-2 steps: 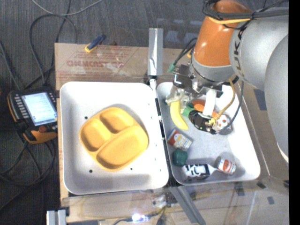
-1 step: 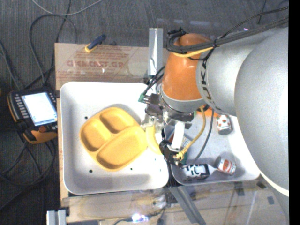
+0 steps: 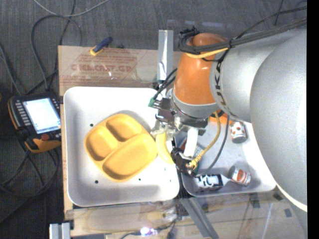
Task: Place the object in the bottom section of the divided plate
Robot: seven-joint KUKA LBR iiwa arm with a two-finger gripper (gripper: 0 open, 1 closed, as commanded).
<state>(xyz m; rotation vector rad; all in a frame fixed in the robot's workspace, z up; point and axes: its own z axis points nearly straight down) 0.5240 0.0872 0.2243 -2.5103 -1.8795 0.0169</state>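
Dark grey ribbed carpet floor (image 3: 99,14) surrounds the tabletop, crossed by loose thin cables (image 3: 55,11). A flat brown cardboard sheet (image 3: 104,68) with faded red print lies at the far edge. A black handheld control pendant (image 3: 35,118) with lit screen sits left.

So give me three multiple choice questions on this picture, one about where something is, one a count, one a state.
1. Where is the yellow divided plastic plate?
A. In the left shallow white bin
B. In the right shallow white bin
C. On the floor

2. How many sections does the plate have?
A. Two
B. Three
C. Five

3. What lies in the plate's large bottom section?
A. A can
B. A bottle
C. Nothing

Answers: 1 A, the plate lies flat on the left bin's floor. 2 B, two small sections above one large one. 3 C, its yellow surface is bare.
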